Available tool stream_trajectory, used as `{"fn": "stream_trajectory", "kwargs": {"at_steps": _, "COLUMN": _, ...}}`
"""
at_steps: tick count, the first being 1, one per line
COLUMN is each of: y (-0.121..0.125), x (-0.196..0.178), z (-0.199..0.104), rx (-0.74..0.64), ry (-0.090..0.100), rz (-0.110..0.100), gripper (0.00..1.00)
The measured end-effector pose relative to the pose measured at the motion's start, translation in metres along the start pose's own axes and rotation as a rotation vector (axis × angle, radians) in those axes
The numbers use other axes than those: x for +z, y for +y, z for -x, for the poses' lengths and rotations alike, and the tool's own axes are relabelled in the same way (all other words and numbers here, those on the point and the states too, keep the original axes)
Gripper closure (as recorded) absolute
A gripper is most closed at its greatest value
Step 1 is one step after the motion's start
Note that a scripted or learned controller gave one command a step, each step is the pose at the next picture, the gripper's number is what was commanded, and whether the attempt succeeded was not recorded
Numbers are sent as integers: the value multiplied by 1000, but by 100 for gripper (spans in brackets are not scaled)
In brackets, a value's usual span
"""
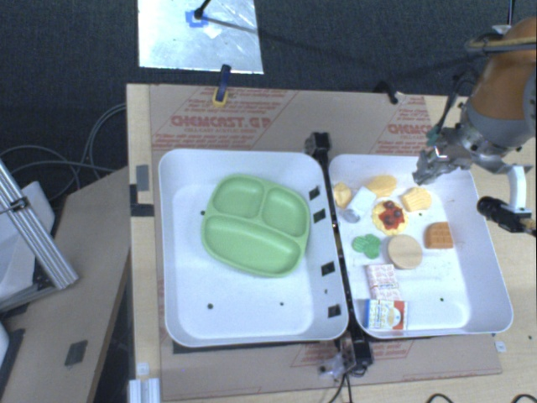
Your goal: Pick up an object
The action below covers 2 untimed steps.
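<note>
Yellow cracker (pixel 416 199) lies just below pincer (pixel 425 171).

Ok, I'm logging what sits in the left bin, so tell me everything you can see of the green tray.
The green tray is pale green, smooth and looks like moulded plastic, with rounded corners. Raised ridges split it into three compartments: two smaller ones along the far side and one long one nearer the camera. All three look bare. It lies flat, right side up, turned at a slant on the floor of the left bin, towards the bin's far half. Nothing else touches it.
</note>
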<state>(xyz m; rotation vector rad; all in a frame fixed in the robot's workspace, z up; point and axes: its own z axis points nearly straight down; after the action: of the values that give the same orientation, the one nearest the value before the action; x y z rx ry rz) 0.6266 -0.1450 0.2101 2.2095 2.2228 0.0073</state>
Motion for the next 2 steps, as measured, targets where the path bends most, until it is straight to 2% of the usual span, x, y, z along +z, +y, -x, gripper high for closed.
{"fn": "stream_trajectory", "kwargs": {"at_steps": 1, "y": 1, "x": -16, "z": 0, "rx": 0, "ry": 1, "rz": -4, "gripper": 100}}
{"fn": "stream_trajectory", "kwargs": {"at_steps": 2, "y": -43, "x": -6, "z": -33, "rx": -1, "ry": 4, "rz": -11, "gripper": 100}}
